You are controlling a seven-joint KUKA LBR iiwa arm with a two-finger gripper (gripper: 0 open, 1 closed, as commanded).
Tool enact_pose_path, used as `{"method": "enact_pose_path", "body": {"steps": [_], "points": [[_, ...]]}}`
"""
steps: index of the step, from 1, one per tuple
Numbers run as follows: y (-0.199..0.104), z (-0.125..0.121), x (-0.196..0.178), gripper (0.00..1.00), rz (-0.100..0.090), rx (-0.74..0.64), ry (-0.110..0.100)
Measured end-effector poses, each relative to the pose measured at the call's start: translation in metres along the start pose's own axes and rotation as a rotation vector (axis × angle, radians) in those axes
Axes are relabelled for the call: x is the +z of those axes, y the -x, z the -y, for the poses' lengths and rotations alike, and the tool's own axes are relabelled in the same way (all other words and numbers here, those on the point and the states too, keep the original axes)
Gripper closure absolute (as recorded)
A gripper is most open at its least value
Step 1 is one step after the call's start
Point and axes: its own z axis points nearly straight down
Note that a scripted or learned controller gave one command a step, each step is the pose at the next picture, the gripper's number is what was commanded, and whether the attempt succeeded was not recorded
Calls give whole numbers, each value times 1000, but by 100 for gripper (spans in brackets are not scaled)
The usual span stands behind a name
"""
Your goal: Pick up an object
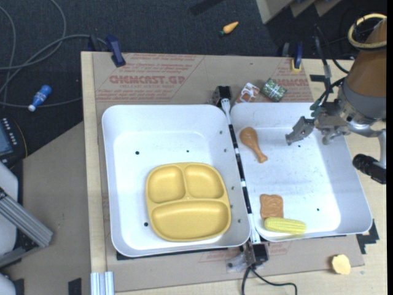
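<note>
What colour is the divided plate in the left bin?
Yellow. The plate shows clearly in the camera view, lying in the left bin.

**Robotics lab bench, not a home or kitchen**

Cardboard-topped bench (153, 72), printed lettering showing, held by blue clamps (114, 50) at its far edge. Two white bins (116, 165) sit side by side. Food inside is toy plastic: drumstick (253, 142), corn cob (284, 225). Loose cables (37, 35) trail over dark carpet (153, 11) beyond the far-left corner. Industrial arm (368, 85) enters at right edge.
</note>
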Motion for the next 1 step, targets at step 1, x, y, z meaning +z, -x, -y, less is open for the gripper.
{"method": "enact_pose_path", "body": {"steps": [1], "points": [[-40,-24,77,0,-2,-4,-5]]}}
